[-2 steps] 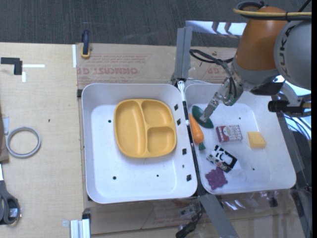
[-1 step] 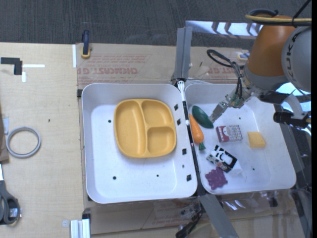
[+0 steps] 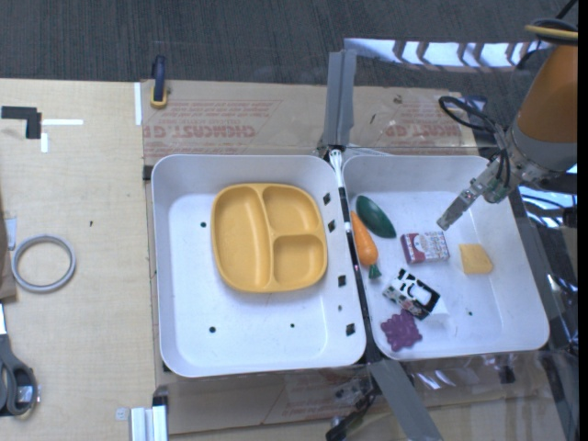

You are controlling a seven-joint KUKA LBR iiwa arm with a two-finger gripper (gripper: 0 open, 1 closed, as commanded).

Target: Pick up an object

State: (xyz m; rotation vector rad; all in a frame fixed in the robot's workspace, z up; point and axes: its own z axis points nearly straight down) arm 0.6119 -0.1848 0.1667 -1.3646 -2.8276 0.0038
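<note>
Purple grapes (image 3: 401,331): toy bunch, front of right bin (image 3: 528,288), closest to the camera, just beside the black-and-white piece.
Black-and-white item (image 3: 412,292): small printed package, lying tilted, just behind the grapes; can't read what it is.
Red-and-white carton (image 3: 425,247): small box, mid right bin, lying flat, near my tip.
Cheese wedge (image 3: 476,259): yellow, just right of the carton, apart from it.
Carrot (image 3: 364,241): orange, along the right bin's left wall, by the divider.
Green vegetable (image 3: 375,216): dark green, just behind the carrot, looks to be touching it.
My fingers (image 3: 450,216): tip low over the back of the right bin, slanting down-left, just above and right of the carton. Can't tell if they're spread or together; they read as one grey blade. Nothing visibly between them.
My arm (image 3: 548,99): comes in from the right, orange band up top, over the right bin's back corner.
Left bin (image 3: 184,338): yellow divided plate (image 3: 270,237), three compartments, sitting upright in the middle.
Surface (image 3: 83,338): wooden; grey tape roll (image 3: 40,263) at left, scissors (image 3: 14,386) at front-left edge, both well apart from the bins.
</note>
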